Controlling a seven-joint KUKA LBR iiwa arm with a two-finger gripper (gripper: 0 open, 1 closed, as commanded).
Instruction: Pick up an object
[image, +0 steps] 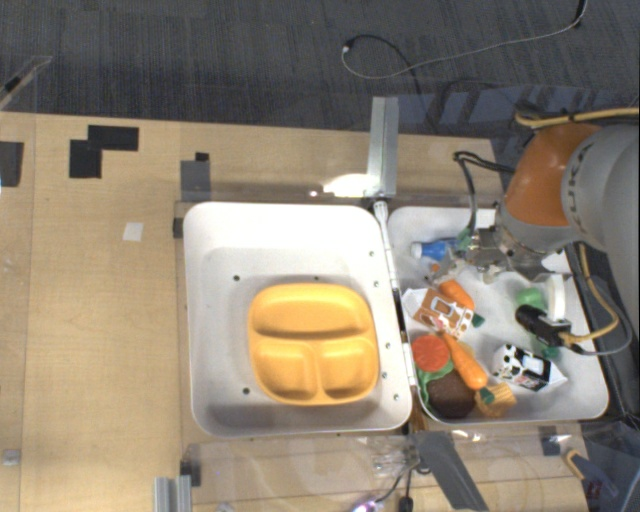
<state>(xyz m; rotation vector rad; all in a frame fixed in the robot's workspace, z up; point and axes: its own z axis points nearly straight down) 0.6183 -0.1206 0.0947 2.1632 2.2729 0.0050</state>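
Tool low in the right bin, grip state impossible to tell; best centred over one toy, say the carrot; straight descent.

The right bin holds a small heap of toys. A blue and white bottle lies on its side near the far left corner. An orange carrot lies slanted in the middle, between a red round piece and a black and white cow. A dark brown round thing sits at the near edge. A green piece lies toward the right.
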